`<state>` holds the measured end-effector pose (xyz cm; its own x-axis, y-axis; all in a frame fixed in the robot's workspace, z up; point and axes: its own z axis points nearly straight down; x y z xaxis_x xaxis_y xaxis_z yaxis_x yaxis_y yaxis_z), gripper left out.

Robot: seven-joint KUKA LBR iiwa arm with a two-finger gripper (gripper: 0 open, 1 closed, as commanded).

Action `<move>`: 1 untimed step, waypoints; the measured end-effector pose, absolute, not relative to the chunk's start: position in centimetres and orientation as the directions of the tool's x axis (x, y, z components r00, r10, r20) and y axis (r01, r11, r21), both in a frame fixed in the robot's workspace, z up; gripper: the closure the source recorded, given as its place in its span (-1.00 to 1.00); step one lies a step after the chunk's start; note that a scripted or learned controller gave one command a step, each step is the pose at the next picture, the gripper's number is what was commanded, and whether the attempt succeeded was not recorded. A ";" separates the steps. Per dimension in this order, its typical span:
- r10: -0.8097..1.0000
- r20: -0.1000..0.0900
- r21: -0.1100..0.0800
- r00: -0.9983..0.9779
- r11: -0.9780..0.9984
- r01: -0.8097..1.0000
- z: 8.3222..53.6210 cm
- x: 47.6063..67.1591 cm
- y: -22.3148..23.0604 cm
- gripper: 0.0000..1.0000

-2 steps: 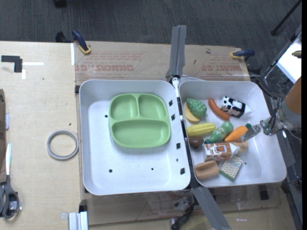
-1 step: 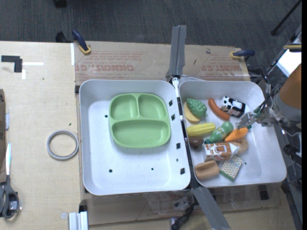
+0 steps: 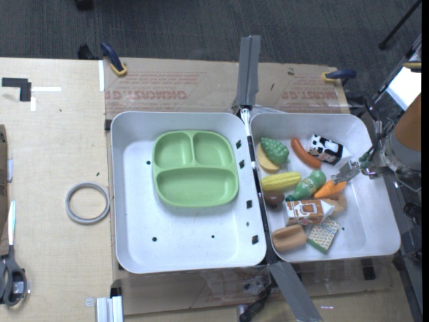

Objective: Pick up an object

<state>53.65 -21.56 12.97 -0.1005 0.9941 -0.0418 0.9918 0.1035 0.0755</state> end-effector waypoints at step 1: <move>0.975 -0.052 0.066 -0.214 0.217 0.974 12.9 53.5 -21.8 -1.00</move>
<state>53.53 -21.81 12.93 -0.2141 0.9754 -0.0516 0.9738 0.2173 0.0664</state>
